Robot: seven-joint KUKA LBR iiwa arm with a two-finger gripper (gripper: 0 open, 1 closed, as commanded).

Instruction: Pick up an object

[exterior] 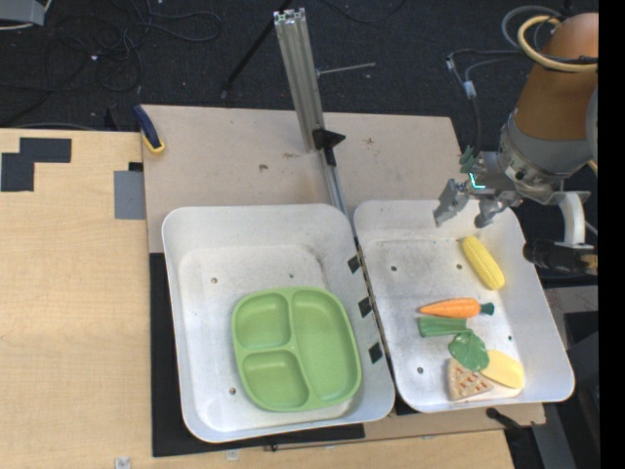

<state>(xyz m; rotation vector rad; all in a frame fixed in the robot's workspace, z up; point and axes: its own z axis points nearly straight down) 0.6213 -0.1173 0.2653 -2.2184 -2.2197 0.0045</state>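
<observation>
While the claw (472, 204) hangs over the far edge of the right bin (410, 262), we judge the task as not yet begun: its fingers are spread apart and we see nothing between them. Every object lies on the bin floor, so approach, grasp and lift all remain.

We note the candidate objects in the right bin:
- The corn cob (482, 262) lies nearest the claw, just below it in the view. Its long axis runs diagonally, from upper left to lower right.
- The carrot (452, 309) lies near the bin's middle, nearly level across the view, orange tip to the left and green stem end to the right.
- A green leafy piece (459, 342), a yellow wedge (503, 368) and a waffle-patterned piece (469, 383) cluster at the near right corner, touching or overlapping one another.

We judge the corn cob the likeliest target, given its separation from the other objects.

The left bin (195, 252) holds a green divided tray (293, 350). Both bins rest on the counter (234, 154).
</observation>
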